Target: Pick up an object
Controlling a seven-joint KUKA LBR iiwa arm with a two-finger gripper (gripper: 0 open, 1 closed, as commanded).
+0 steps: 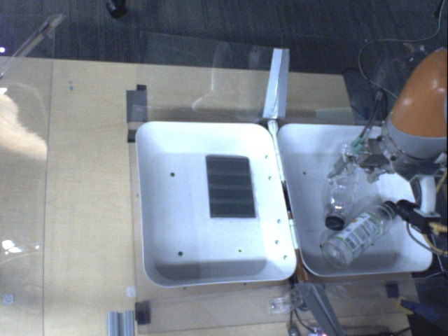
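A clear plastic bottle (pixel 353 234) lay on its side in the right bin (pixel 308 152), near the front edge. Another clear bottle (pixel 339 200) with a dark cap (pixel 333 222) sat just above it, nearer the middle of that bin. The two looked close together, maybe touching. The left bin (pixel 161 159) had a dark ridged block (pixel 230 186) lying flat in its middle.

The arm (pixel 420 107) hung over the right bin, and its pincer (pixel 364 158) was just above the bottle with the dark cap. It was too blurry to tell the pincer's state.

The bottles looked empty, so they were probably very light. The plastic was likely thin and smooth, so it could squash or slip out if squeezed hard. A round bottle lying down could also roll away when bumped. The best place to take hold seemed to be across the middle of the body, from both sides, not at the narrow cap end.
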